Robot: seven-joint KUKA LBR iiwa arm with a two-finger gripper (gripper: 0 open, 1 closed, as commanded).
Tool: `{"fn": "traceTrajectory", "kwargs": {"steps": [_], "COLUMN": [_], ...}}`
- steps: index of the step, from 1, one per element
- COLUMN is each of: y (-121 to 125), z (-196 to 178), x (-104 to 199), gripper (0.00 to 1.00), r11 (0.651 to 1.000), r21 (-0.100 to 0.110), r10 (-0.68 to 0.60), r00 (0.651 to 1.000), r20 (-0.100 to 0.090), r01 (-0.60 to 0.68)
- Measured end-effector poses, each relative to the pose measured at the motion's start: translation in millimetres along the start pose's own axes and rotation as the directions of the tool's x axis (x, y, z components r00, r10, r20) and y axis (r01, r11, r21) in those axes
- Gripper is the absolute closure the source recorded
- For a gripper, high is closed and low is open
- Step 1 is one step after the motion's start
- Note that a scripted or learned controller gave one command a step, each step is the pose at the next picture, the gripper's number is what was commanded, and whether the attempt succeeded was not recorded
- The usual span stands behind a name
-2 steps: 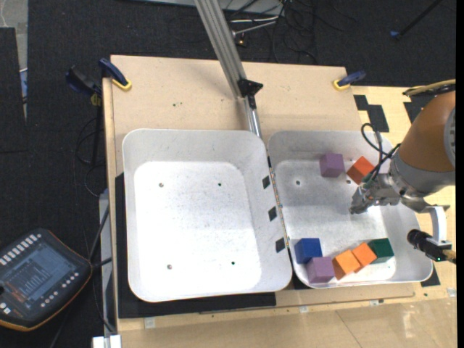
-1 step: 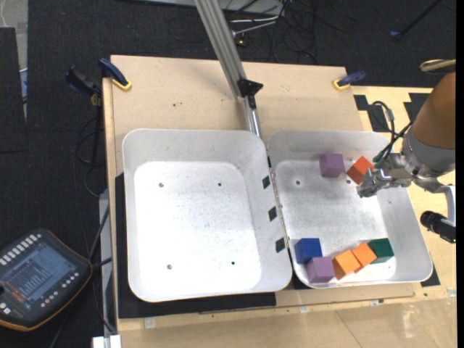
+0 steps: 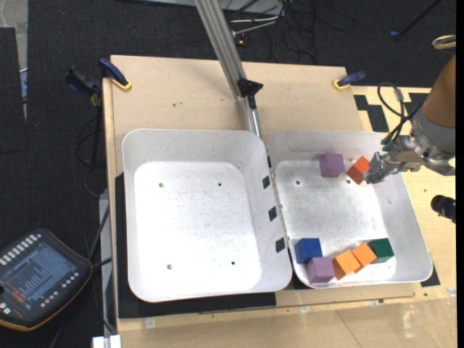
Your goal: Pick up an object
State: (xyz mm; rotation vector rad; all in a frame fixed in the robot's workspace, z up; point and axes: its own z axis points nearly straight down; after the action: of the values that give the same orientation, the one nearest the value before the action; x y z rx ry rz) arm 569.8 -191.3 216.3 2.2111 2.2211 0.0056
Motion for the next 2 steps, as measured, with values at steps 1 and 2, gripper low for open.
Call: {"fn": "traceTrajectory", "kwargs": {"steps": [1,2], "y": [2,1], "z": [-34,-22], "x": [0,57], "gripper": [1.00,1.00], "r11": [1.000,1.000], "r21": [0.002,0.008], "r10": [0.001,-0.004], "r00": [1.000,1.000], "r20": [0.000,-0.005], "r01": [-0.001,0.004]}}
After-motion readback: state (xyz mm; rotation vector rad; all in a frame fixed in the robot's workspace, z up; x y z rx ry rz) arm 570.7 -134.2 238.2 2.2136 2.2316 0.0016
